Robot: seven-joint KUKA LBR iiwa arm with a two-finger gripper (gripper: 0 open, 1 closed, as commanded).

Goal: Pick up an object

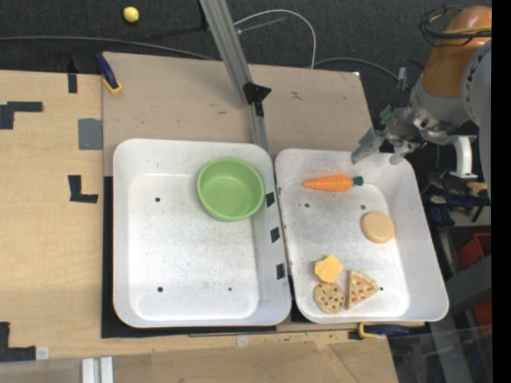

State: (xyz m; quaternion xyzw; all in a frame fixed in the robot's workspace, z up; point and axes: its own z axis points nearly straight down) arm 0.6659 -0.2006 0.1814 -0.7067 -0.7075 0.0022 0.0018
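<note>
My end effector [378, 148] hangs over the far edge of the right bin [423, 214], at about one o'clock from the middle of that bin. Its two fingers are spread apart and nothing is between them. So I think the job has only just begun: I have not picked up anything yet.

The closest thing to grab is the toy carrot [329, 183]. It lies on its side in the right bin, just beside my end effector, at about seven o'clock from it. Farther toward six o'clock sits a round tan bun [378, 227]. At the near end of the bin are a yellow piece [327, 268], a cookie [328, 298] and a pizza slice [361, 287], all bunched close together.

The left bin [136, 238] holds a green bowl [231, 188], standing upright near its far right corner.

Both bins are white with tiny dark specks. They sit side by side on a brown wooden bench [48, 214]. A grey pole [227, 38] leans in from twelve o'clock. Behind the bench the floor is dark, with thin cables and a small yellow ball [131, 13] at about eleven o'clock.
</note>
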